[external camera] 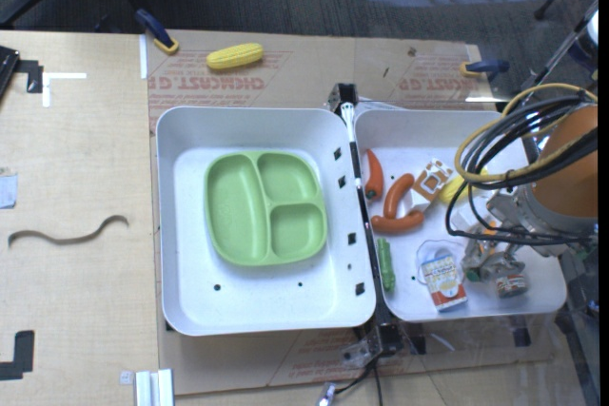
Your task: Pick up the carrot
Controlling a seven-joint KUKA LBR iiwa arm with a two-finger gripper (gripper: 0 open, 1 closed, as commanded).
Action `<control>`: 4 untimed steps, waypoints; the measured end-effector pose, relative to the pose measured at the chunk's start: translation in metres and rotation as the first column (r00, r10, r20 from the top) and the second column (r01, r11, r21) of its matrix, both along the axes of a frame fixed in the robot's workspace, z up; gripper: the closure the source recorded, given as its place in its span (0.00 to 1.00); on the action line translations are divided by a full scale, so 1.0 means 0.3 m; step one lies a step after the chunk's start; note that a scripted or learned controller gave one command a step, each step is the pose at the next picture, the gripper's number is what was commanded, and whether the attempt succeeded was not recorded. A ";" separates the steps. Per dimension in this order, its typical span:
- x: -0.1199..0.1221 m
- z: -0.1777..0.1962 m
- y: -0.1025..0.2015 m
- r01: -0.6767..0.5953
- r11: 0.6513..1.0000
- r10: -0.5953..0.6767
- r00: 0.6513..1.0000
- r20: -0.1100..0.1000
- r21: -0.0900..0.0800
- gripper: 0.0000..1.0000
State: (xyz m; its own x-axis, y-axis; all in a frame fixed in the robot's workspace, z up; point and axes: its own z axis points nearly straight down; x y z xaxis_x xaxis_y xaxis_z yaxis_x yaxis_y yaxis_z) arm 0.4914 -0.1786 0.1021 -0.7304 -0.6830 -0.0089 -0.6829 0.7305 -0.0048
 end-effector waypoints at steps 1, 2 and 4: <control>0.070 0.625 -0.105 -0.411 0.912 0.411 0.912 -0.004 -0.001 1.00; 0.070 0.624 -0.105 -0.411 0.912 0.411 0.912 -0.005 0.000 0.00; 0.042 -0.035 -0.138 -0.583 0.813 0.583 0.813 -0.006 -0.001 0.00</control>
State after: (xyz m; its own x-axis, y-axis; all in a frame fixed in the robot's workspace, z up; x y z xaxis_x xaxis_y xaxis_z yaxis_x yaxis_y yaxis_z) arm 0.5039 -0.2200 0.0916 -0.1954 -0.9807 -0.0041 -0.9807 0.1955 -0.0018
